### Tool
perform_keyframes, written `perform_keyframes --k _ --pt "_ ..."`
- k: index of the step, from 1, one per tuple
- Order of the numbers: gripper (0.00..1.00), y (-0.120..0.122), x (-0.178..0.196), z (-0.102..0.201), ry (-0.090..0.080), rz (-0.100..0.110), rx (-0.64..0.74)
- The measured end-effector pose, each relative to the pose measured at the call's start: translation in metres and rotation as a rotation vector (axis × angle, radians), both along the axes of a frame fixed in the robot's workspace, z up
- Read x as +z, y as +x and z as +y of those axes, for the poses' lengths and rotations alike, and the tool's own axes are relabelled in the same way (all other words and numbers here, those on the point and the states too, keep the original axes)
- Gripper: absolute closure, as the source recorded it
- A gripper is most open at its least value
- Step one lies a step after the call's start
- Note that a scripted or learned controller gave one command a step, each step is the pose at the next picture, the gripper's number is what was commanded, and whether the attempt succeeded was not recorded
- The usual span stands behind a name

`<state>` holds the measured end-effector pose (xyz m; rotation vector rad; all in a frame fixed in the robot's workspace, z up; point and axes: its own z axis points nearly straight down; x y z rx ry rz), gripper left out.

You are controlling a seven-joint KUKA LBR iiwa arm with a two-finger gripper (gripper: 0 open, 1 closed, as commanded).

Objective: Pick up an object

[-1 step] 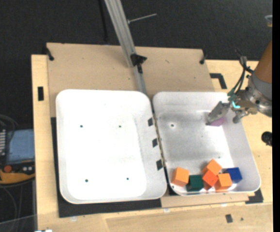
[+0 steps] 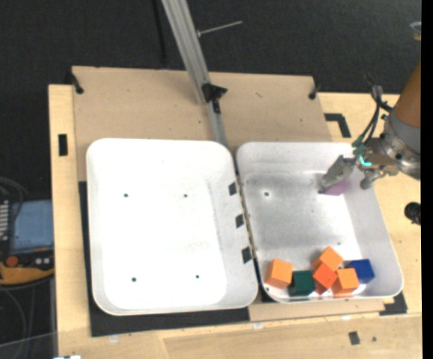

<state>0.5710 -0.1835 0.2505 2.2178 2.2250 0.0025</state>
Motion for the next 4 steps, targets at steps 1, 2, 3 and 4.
perform_keyframes --k 1,2,3,4 --pt "0.00 -0.010 -0.048 -0.003 -0.003 0.005 -0.005" --pt "0.00 -0.012 -0.090 -0.005 -0.003 0.005 -0.007" --pt "0.00 -0.003 -0.142 -0.004 -0.003 0.005 -0.007" --pt "1.00 -0.001 -0.127 -0.004 -0.001 -0.003 -0.013"
